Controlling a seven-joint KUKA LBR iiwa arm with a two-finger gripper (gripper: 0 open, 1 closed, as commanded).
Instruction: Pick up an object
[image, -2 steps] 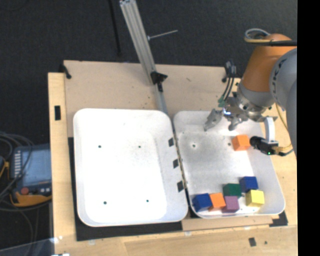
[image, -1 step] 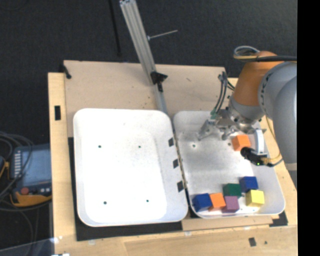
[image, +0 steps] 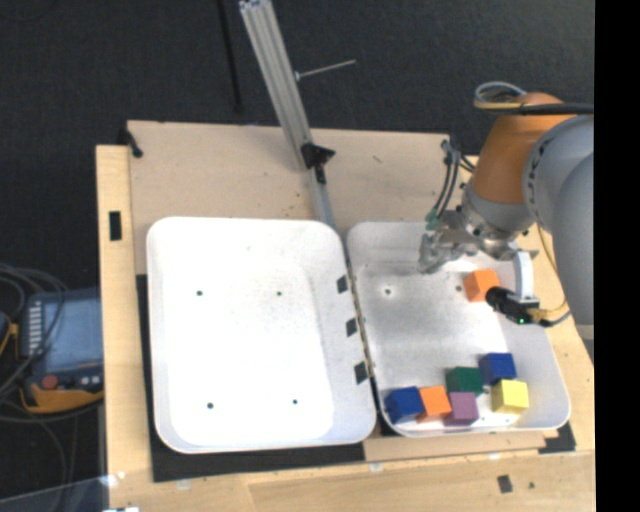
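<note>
Just right of the tool, whose opening I cannot tell, sits an orange cube. It looks light, stiff and flat-sided; pinch two opposite faces.

Orange block near right bin's far right side, blue, orange, purple, green, blue, yellow blocks clustered at near edge

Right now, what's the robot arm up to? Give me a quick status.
Gripper low over right bin, far end. Orange block just beside it, not held. Other blocks clustered at near edge.
</note>
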